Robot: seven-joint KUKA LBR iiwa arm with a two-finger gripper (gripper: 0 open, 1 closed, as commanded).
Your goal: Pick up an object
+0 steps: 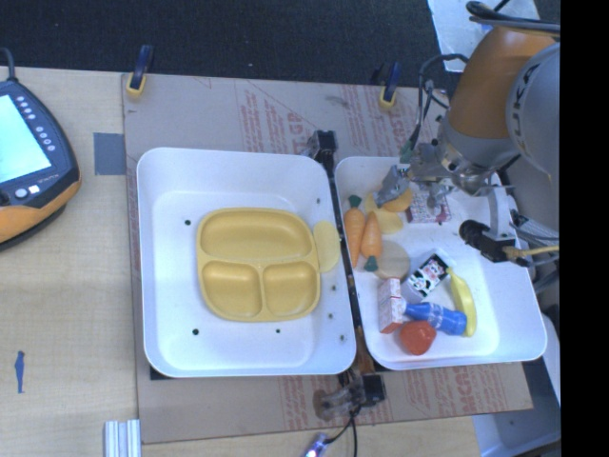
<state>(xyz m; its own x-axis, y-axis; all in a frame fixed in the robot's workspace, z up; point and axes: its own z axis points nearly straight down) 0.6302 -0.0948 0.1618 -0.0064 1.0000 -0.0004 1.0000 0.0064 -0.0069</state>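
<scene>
You are looking down on a bench (76,284) bearing two white bins side by side. The left bin (162,255) carries a yellow divided tray (257,263) at its middle. The right bin (514,322) holds a cluster of small toys along its left edge. The grey arm (504,93) reaches over that bin's far edge, and the gripper (407,187) sits low among the toys there. Whether it is open or closed cannot be told, and nothing is clearly held, so the pick looks unfinished. Nearest it lie two carrots (363,236). Toward the near edge sit a banana (462,299), a blue bottle (440,316), a black-and-white cow (428,275) and a red tomato (416,338). The crowding may hinder a clean grasp.
</scene>
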